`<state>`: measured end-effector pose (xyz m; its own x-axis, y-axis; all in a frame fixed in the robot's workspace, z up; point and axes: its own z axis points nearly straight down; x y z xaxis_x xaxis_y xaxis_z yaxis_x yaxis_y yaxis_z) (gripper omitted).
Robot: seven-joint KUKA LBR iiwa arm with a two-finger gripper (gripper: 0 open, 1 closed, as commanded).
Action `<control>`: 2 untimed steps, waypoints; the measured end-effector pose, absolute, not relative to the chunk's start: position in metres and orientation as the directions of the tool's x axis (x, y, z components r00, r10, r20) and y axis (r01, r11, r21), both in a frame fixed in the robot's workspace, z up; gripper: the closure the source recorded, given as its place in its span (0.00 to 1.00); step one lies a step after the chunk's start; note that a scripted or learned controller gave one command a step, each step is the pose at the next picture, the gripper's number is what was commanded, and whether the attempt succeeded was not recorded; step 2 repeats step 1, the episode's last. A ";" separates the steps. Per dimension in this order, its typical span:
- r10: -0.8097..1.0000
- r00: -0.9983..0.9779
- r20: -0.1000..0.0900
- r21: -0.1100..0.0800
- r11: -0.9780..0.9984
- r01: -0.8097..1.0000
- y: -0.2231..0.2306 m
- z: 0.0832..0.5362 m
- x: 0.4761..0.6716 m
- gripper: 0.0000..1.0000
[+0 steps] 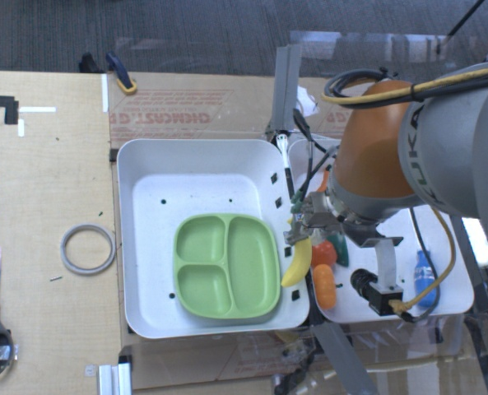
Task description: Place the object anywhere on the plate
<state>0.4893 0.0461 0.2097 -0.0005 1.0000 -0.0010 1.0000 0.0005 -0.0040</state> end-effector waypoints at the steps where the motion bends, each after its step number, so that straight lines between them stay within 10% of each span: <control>1: 1.000 0.000 -0.001 -0.004 0.000 1.000 0.046 0.210 0.489 0.00; 2: 1.000 0.000 -0.001 -0.004 0.000 1.000 0.046 0.210 0.489 0.00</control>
